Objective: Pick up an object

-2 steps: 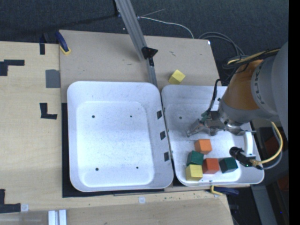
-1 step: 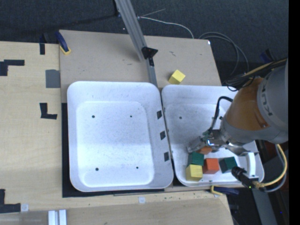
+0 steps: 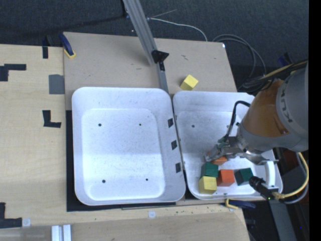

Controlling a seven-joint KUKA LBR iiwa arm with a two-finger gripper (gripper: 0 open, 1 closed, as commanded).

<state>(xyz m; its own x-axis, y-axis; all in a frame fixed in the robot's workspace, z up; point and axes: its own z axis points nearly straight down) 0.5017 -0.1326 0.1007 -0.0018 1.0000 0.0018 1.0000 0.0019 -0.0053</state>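
At the near edge of the right bin [image 3: 186,134] sits a small pile of blocks; the yellow block [image 3: 207,184] is closest to the front, right by the bin's rim; a green block [image 3: 210,170] touches it from behind; an orange block [image 3: 226,177] sits just beside them both, and a dark green block [image 3: 244,175] is on its other side. A bit further back, the gripper [image 3: 224,153] hangs low over the pile, just above the green block; a small bit of orange shows right under it, but I cannot tell if that is between the fingers, and I cannot tell if the fingers are wide or close together. The grey arm [image 3: 296,109] with its orange band [image 3: 263,115] comes in from the right. The left bin [image 3: 80,134] lies next to the right one, touching it. Far back, past the bins, a lone yellow cube [image 3: 189,82] rests on the brown bench [image 3: 100,59].
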